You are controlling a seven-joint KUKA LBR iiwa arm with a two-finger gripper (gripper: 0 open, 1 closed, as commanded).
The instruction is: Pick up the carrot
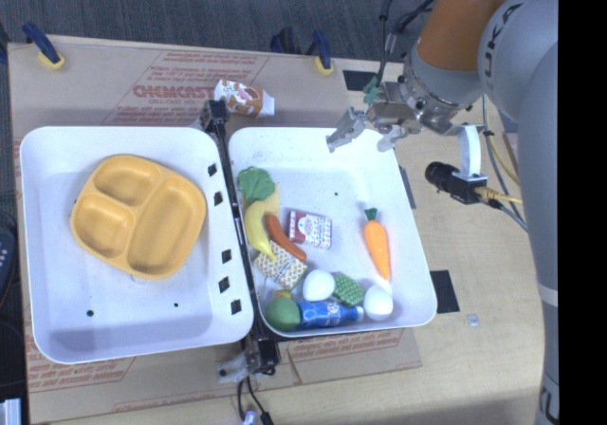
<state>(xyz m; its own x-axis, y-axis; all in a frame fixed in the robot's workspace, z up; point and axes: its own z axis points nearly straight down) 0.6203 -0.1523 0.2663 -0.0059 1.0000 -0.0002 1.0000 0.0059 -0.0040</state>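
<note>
The carrot [377, 245], orange with a small green top, lies lengthwise near the right wall of the right bin [313, 150]. My gripper [365, 134] hangs over that bin's back right corner, well behind the carrot and apart from it. Its two fingers [342, 135] are spread apart and hold nothing.
The right bin's front left part is crowded: broccoli [253, 182], a banana [257, 222], a red sausage [285, 235], a small milk carton [310, 228], a waffle [278, 267], two white eggs, a blue can [327, 313]. A yellow divided plate [138, 214] lies in the left bin. A small carton [242, 98] lies behind the bins.
</note>
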